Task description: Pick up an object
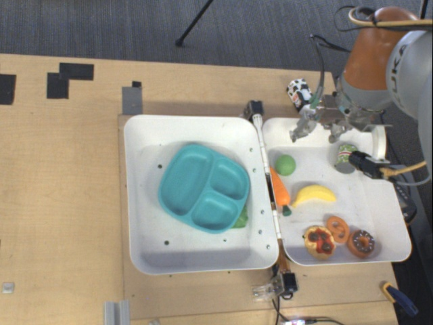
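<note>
A green object (pixel 238 217) in the left bin is mostly hidden beneath the teal divided plate (pixel 205 187); the arm (pixel 392 53) is cut off at the frame's right edge; a blue-and-yellow tool (pixel 399 298) is cropped at lower right.

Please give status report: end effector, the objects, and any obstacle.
End effector open, holding nothing, above right bin far edge. Lime, banana, carrot lie loose in the bin. No obstacle near them.
</note>
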Controlling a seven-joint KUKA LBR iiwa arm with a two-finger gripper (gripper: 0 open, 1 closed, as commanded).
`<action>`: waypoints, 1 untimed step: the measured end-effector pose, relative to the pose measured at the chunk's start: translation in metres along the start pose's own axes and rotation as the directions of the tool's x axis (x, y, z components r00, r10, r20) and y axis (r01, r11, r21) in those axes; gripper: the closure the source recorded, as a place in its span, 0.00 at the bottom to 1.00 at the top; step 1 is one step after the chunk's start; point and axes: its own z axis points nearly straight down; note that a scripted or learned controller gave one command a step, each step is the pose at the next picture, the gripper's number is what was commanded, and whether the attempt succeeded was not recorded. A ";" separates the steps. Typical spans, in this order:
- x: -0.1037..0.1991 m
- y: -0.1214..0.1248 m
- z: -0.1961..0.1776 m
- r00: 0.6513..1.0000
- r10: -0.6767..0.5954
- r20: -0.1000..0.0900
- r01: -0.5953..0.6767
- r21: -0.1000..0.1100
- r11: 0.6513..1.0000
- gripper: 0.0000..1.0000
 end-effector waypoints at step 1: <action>-0.074 0.023 0.022 0.997 -0.080 0.002 0.080 0.001 0.997 0.00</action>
